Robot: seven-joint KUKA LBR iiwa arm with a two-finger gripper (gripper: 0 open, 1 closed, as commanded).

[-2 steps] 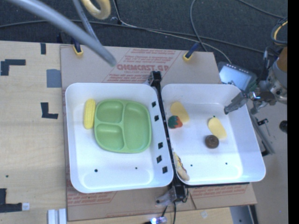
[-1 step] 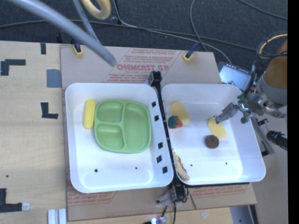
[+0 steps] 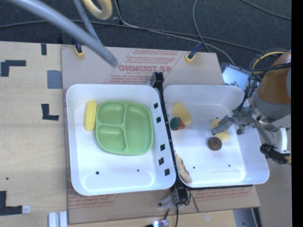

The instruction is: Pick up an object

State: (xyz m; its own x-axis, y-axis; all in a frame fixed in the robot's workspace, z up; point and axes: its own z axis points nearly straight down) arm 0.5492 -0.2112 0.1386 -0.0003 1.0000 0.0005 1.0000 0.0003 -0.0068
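My gripper (image 3: 223, 126) is low in the right bin (image 3: 251, 174), towards its right side, with the arm reaching in from the right. Directly beneath it lies a small yellow object (image 3: 221, 136), partly hidden by the gripper, and I cannot tell whether they touch. A brown round object (image 3: 215, 143) rests on the bin floor just below and left of the gripper. Further left in this bin, close together, are a pale yellow piece (image 3: 181, 112) and a small green and red item (image 3: 176, 123).
A tan and white item (image 3: 183, 170) lies in the right bin's front left corner. The left bin (image 3: 75, 141) holds a green divided plate (image 3: 125, 127) and a yellow corn cob (image 3: 90, 115). A black divider (image 3: 163, 126) separates the bins. Cables run across the floor behind.
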